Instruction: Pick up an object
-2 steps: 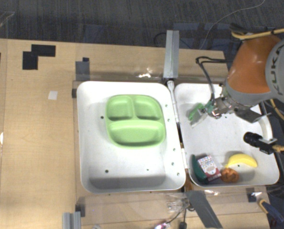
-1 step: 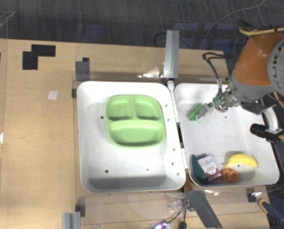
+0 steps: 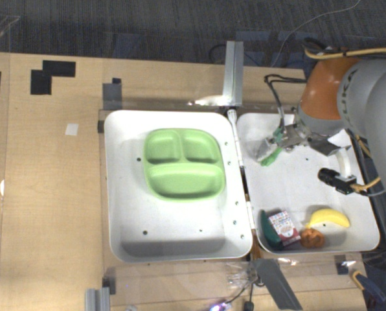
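The grey arm (image 3: 368, 96), with its orange band (image 3: 321, 92) above the wrist, reaches in over the far right corner of the right bin (image 3: 296, 193), and the gripper (image 3: 275, 145) sits low over the bin's far left part, close to the wall it shares with the left bin (image 3: 125, 193). Whether the gripper is open or closed cannot be told from this angle. A small green piece (image 3: 269, 159) lies right at the gripper's tip, on the white floor near that far left corner; it is not clear whether the gripper touches it or grips it. The other loose things are gathered along the near edge of the right bin, well apart from the gripper. A dark green thing (image 3: 267, 224) leans against the near left corner, and a small box (image 3: 283, 223) with a pink and white printed face is just beside it, touching or nearly so. A small brown-orange lump (image 3: 313, 238) lies next to the box at the near wall, and a yellow banana (image 3: 329, 219) rests just beyond it towards the near right corner. In the left bin a green plate (image 3: 183, 162) with three compartments lies flat, nearer the far edge than the near one. Both bins stand side by side on the wooden bench (image 3: 44, 193)
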Action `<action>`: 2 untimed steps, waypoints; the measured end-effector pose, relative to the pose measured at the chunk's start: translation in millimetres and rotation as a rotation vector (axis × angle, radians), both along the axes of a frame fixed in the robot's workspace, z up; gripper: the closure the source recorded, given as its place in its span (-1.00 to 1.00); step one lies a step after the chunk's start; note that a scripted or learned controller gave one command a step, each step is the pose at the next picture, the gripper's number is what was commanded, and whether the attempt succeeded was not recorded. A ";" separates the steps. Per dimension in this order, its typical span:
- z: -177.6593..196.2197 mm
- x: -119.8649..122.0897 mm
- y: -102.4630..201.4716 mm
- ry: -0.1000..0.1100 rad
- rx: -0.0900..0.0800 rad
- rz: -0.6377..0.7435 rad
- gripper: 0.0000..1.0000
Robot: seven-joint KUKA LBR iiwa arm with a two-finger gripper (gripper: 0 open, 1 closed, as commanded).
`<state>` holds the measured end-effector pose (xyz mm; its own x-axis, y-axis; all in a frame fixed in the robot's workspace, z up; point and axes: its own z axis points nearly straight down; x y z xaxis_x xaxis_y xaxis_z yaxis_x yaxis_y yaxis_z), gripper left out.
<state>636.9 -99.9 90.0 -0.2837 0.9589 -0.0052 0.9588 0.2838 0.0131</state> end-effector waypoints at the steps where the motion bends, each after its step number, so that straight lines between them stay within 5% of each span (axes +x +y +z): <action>1: 16.0 4.4 1.7 -0.014 0.001 0.004 1.00; 2: 126.5 30.9 53.2 0.007 0.003 -0.257 1.00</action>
